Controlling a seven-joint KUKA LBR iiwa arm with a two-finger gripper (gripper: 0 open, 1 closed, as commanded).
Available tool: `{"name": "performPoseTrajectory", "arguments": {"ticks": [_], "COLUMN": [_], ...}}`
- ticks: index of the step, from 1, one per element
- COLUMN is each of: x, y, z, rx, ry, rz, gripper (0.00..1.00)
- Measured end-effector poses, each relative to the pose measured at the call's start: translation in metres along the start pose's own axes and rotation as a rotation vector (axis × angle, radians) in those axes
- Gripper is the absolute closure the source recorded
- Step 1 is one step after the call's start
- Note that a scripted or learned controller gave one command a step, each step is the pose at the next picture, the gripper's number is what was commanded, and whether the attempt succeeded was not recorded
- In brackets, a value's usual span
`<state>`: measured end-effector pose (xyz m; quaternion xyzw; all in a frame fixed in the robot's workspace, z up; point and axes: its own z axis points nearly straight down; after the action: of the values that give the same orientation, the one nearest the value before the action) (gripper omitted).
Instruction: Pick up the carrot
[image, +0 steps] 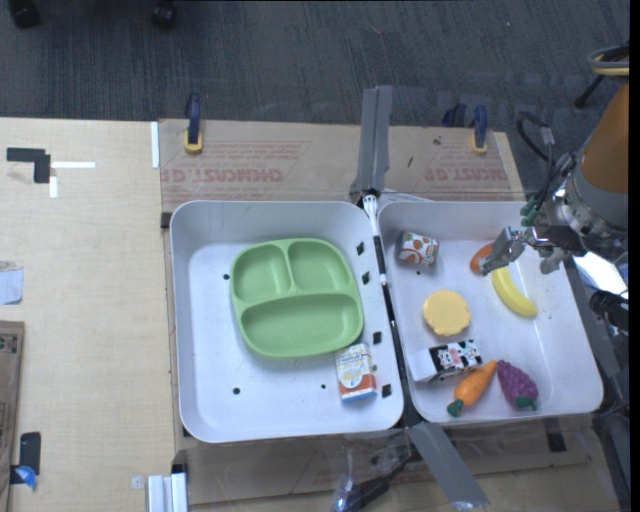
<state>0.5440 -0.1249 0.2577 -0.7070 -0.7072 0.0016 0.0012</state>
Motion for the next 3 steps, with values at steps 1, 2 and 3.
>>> {"name": "performPoseTrajectory", "arguments": {"ticks": [1,2,3], "x": [0.003,-0.017,-0.003], "y": [-0.054,-0.066,-0.06], "z": [0.138,0.166,0.162], "rx": [-0.01,-0.003,-0.022], "ry": [0.0,0.001,-0.007], "rz": [-0.003,-0.022,-0.465], "gripper": [0.0,0.0,0.0]}}
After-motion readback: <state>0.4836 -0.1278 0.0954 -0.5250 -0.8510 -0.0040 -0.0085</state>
